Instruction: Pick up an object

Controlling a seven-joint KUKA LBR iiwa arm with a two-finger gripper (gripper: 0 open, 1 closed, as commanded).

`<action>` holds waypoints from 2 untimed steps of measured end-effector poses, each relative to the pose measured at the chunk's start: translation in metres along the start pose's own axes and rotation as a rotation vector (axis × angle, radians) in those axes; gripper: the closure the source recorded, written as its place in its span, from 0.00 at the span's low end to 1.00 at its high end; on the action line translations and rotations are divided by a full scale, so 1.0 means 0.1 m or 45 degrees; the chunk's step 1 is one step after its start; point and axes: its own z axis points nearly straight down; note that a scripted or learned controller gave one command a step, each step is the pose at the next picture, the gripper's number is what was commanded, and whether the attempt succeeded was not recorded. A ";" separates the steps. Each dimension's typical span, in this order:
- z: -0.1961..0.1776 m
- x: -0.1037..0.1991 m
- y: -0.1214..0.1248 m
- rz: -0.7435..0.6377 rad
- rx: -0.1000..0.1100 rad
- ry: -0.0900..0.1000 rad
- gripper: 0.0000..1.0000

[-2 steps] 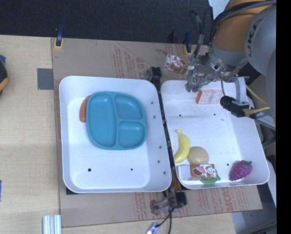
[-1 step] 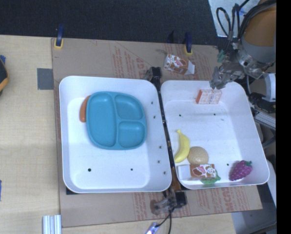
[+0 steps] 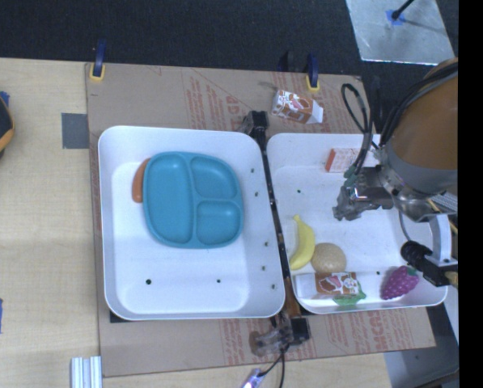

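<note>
On the tabletop (image 3: 39, 241), the tool (image 3: 348, 207), its grip state impossible to tell, hovers in the right bin (image 3: 306, 156); best descend squarely over the banana (image 3: 303, 244).

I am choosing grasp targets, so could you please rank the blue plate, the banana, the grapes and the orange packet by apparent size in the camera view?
1. blue plate
2. banana
3. grapes and orange packet: look alike, not ranked.
</note>
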 end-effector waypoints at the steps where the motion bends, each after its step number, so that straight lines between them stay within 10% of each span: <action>1: 0.00 0.00 0.00 0.001 -0.001 0.000 0.00; 2: 0.38 0.16 0.30 -0.001 0.002 -0.001 0.00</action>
